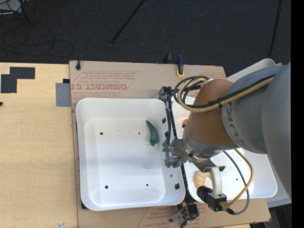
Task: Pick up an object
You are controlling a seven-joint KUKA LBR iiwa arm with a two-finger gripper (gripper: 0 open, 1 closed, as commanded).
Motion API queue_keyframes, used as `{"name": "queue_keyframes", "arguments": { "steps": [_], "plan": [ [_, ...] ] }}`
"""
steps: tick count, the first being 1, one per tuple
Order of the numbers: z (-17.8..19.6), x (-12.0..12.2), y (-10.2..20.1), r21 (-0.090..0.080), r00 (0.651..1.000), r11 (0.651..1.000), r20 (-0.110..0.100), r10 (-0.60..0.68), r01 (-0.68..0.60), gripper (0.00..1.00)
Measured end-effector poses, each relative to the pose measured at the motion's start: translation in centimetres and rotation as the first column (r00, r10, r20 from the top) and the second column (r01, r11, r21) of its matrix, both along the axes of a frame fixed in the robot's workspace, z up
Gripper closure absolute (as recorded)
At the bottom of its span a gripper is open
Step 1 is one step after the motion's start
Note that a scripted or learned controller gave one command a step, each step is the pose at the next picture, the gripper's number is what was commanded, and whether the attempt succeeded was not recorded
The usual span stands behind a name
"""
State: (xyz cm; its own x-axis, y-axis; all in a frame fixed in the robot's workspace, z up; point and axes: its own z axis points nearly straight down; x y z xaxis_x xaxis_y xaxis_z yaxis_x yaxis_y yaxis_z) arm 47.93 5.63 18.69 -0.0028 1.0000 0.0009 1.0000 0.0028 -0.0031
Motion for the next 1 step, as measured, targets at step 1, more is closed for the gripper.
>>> {"name": "queue_keyframes", "arguments": {
  "steps": [1],
  "plan": [
    [1.38,-0.02,15.68,0.006,1.000,1.000,0.000,0.014,-0.014,1.00]
  ]
}}
